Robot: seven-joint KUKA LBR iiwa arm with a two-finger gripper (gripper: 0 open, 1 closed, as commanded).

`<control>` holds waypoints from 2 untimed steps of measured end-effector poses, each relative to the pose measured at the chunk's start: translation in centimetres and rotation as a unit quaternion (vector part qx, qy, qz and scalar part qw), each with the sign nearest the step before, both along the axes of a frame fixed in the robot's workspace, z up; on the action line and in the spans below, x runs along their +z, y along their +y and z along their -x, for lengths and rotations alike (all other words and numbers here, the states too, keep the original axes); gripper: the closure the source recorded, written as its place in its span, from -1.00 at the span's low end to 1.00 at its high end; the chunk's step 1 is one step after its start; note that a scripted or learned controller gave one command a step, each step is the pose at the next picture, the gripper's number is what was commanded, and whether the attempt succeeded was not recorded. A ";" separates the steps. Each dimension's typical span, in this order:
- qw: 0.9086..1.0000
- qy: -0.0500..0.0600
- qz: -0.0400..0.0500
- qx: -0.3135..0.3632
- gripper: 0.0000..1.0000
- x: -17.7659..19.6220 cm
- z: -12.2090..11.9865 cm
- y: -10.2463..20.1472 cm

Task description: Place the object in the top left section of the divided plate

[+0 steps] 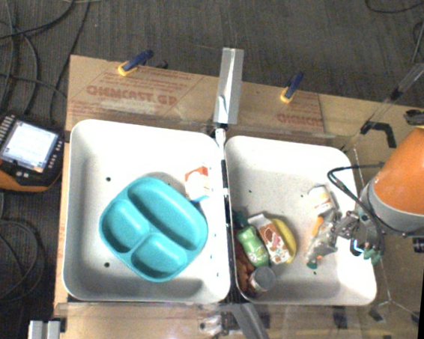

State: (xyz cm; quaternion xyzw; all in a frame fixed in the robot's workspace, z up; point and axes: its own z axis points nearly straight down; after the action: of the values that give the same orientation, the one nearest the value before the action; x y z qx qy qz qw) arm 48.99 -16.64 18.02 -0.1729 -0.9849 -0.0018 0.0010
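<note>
Teal divided plate (154, 228) in left bin (82, 189); toy foods (268, 242) in right bin (288, 162), pincer (323, 248) state unclear

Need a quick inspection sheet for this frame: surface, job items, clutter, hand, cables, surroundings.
Surface: two white bins; left bin, right bin.
Job's things: teal divided plate in the left bin, sections bare; small orange-white object touching its upper right rim.
Clutter: toy food pile at the right bin's left side.
Hand: hand over the right bin; finger state unclear.
Cables: black cables on the floor, left.
Surroundings: teach pendant left of the bins; cardboard behind.
</note>
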 end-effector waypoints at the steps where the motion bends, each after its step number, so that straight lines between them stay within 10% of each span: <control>1: 1.000 -0.001 0.002 -0.028 1.00 18.6 -1.1 5.5; 2: 0.985 -0.001 0.004 -0.172 1.00 25.2 -1.0 1.6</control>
State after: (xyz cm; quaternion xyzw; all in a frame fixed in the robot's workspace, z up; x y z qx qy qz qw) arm 50.03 -15.08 43.23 -0.3398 -0.9405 0.0015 -0.0006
